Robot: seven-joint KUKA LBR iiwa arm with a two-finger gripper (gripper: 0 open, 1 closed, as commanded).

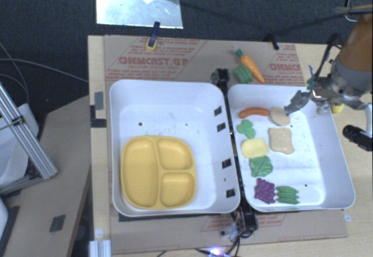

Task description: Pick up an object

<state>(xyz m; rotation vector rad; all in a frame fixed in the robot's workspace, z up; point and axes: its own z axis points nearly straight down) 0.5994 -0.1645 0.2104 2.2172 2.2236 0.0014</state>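
I'm hovering the arm (349, 63) over the right bin (332, 151), nothing picked yet. The gripper (297, 102) is sitting just right of a small tan piece (280, 116); can't tell its jaws. I'm guessing a short drop next.

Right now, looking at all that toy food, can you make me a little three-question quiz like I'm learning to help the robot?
1. True or false: the yellow plate sits in the left bin.
2. Which lies outside both bins? A) purple grapes B) carrot C) sausage
3. Fill in: the bread slice lies in the ___ bin.

Key: 1 true; 2 B; 3 right.
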